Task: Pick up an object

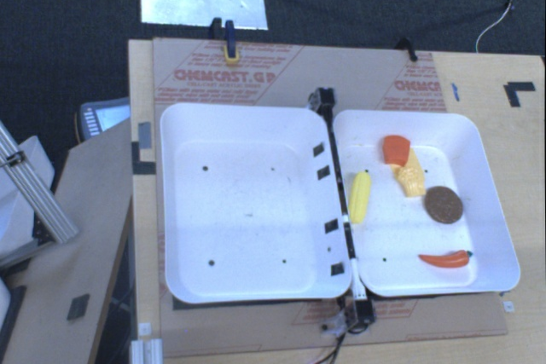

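Observation:
The right bin (490, 183) holds several small objects. An orange block (395, 149) lies near the bin's back, touching a pale yellow piece (411, 176) just in front of it. A brown round disc (444, 205) sits to the right of that piece. A yellow corn-like cylinder (360, 195) lies along the bin's left wall. A red-orange chili pepper (444, 259) rests near the front right.
The left bin (183, 268) stands beside the right one, joined by a black clip strip (337, 192). Both rest on a cardboard sheet (281, 72) on the bench. A yellow clamp (230, 47) sits at the back edge. A metal frame (34, 192) leans at far left.

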`<state>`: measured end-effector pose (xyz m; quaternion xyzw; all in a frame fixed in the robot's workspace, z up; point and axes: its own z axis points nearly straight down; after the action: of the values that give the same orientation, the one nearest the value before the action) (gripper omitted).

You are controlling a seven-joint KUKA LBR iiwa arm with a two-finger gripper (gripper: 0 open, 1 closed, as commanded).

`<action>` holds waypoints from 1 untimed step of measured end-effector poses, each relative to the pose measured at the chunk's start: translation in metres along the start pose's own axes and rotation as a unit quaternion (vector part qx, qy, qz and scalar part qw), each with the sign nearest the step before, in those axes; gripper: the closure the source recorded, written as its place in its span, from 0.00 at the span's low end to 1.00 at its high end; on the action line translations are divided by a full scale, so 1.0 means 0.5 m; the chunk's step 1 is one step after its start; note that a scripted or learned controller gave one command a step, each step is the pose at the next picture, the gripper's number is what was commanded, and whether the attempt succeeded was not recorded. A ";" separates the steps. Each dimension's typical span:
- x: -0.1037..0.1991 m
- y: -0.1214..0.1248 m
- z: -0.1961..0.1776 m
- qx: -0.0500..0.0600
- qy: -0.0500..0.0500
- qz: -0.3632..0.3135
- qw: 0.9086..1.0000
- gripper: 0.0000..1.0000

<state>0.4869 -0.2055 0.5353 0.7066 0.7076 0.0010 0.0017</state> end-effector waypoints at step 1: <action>0.000 0.002 -0.024 -0.002 -0.001 -0.002 1.000 1.00</action>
<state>0.4878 -0.2056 0.5471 0.7054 0.7088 0.0021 0.0041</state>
